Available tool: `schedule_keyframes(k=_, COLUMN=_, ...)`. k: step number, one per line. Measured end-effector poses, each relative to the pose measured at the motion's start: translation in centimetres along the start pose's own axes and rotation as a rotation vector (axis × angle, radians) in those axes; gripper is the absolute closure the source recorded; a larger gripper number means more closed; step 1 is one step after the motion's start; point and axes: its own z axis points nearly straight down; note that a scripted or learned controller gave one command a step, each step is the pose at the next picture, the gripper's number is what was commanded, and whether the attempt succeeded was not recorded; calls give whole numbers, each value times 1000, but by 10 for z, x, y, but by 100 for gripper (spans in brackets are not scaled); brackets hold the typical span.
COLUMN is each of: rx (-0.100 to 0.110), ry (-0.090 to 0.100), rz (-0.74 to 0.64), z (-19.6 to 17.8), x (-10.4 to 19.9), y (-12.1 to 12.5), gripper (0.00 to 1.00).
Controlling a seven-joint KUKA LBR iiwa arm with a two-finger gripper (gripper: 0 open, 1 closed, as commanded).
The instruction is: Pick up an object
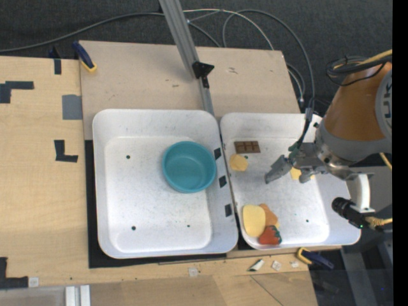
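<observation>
1. The bench (pixel 38 171) of pale wood takes up most of the frame, with dark tape marks at its left side.
2. The left bin (pixel 127 234) sits at centre-left; the right bin (pixel 319 231) touches it at centre-right.
3. The arm (pixel 360 110), orange and grey, comes in from the right edge over the right bin's upper right part.
4. A teal bowl (pixel 189 166) stands upright in the left bin, toward that bin's right side.
5. The gripper (pixel 290 169) hangs over the middle of the right bin, its two grey fingers spread apart with nothing between them. A small yellow piece (pixel 296 173) lies just by the right-hand finger.
6. A yellow oval object (pixel 254 220) lies at the lower left of the right bin, touching an orange piece (pixel 270 217) and a red strawberry-like object (pixel 269 236) on its right.
7. A brown chocolate-bar-like block (pixel 247 147) lies flat at the upper left of the right bin.
8. A small pale yellow lump (pixel 238 163) sits just below the brown block, well left of the gripper.
</observation>
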Motion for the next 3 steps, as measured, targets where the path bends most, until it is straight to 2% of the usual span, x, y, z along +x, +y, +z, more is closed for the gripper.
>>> schedule_keyframes(k=1, rx=0, ry=0, rz=0, z=0, x=0, y=0, gripper=0)
schedule_keyframes(k=2, rx=5, ry=0, rz=0, z=47, x=7, y=3, gripper=0)
schedule_keyframes(k=3, rx=7, ry=1, rz=2, z=110, x=3, y=-1, gripper=0)
